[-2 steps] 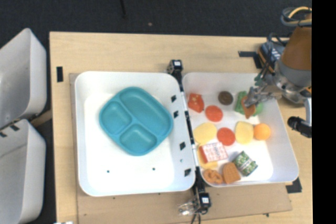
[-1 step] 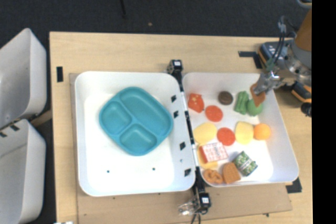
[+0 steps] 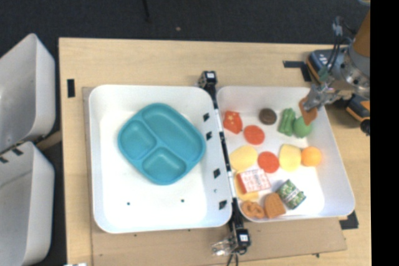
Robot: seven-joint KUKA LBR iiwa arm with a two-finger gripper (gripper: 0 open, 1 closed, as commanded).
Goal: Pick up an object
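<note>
Gripper [image 3: 310,104] beside green toy [image 3: 292,123] — seemingly lying near-vertical.

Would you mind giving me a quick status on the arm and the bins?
Gripper at right bin's far right corner, nothing seen in it. Nearest: green toy. Teal tray in left bin. No pick yet.

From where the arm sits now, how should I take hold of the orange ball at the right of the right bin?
Take the orange ball across its middle, coming straight down from above. It is round, so any finger line works, but a yellow piece appears to touch its left side. Set the fingers near-and-far, where bare bin floor shows. The hand sits just beyond it.
</note>
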